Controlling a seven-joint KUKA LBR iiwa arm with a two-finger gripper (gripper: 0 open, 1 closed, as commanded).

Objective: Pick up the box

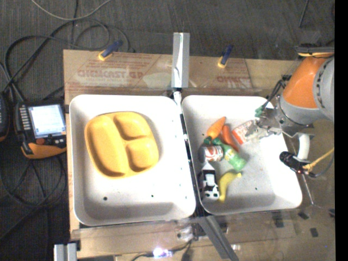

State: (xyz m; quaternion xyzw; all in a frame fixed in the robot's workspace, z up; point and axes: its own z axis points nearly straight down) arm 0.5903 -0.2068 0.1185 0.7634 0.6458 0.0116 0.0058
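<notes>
A small pale box (243, 131) with a red end sits in the right bin (272, 192), tilted, to the right of the pile. My gripper (263, 125) is at the box's right end, touching or nearly touching it. The grey arm with its orange band (304, 88) comes in from the right edge. The arm's wrist hides the contact, so I cannot tell whether the box is gripped. A black-and-white carton (209, 183) stands lower in the same bin, beside a banana (228, 181).
Left of the box lie a carrot (216, 126), a red can (213, 153) and a green bottle (234, 158). The left bin (98, 200) holds a yellow divided tray (123, 143). A handheld controller (43, 126) lies off the bench at left.
</notes>
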